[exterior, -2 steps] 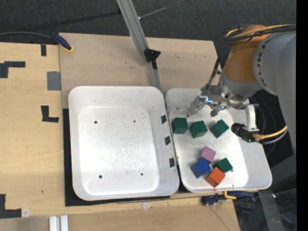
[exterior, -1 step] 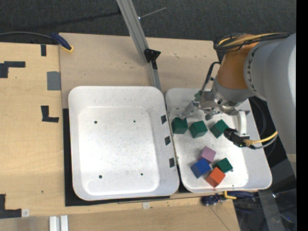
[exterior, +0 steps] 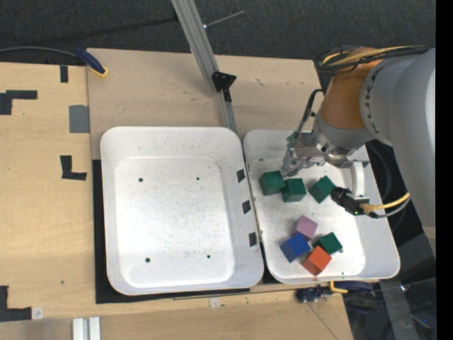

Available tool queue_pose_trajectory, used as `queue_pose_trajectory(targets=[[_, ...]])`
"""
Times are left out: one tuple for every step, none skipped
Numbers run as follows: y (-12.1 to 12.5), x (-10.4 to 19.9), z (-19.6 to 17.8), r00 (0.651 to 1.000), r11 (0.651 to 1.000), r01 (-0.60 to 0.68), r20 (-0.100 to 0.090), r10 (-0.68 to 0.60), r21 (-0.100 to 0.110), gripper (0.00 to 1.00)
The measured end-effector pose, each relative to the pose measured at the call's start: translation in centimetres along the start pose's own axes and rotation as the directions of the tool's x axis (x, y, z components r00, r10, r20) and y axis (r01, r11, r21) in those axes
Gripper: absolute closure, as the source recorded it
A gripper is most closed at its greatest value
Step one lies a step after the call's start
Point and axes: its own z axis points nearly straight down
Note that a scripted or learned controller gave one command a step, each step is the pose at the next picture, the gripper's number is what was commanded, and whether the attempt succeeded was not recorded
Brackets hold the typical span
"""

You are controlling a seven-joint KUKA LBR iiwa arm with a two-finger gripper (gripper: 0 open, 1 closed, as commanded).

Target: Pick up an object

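Seven blocks face you in the right bin [exterior: 382, 261]: four green blocks [exterior: 272, 183], plus one pink [exterior: 306, 227], one blue [exterior: 295, 247], one orange [exterior: 318, 261]. They crowd its left and lower parts. Beside it, the left bin [exterior: 113, 147]. Your gripper [exterior: 291, 168] hangs over the upper green ones; its grip you cannot tell.

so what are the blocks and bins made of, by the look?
Blocks, such as the blue block and orange block: likely painted wood or foam, going by flat matte colour, crisp edges and no glare; can't tell which. Right bin and left bin: probably moulded plastic, smooth white with rounded rims and corners.
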Motion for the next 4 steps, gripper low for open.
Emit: queue_pose_trajectory(targets=[[-0.6,0.3,-4.6,1.0,1.0,-0.001,0.001,0.001,-0.005,1.0],[-0.4,1.0,-10.7,1.0,1.0,0.0,0.001,0.0,-0.008,1.0],[-0.3,1.1,-15.2,1.0,1.0,-0.001,0.001,0.001,-0.006,1.0],[0.3,6.6,-15.1,1.0,1.0,0.004,0.0,-0.004,-0.002,1.0]])
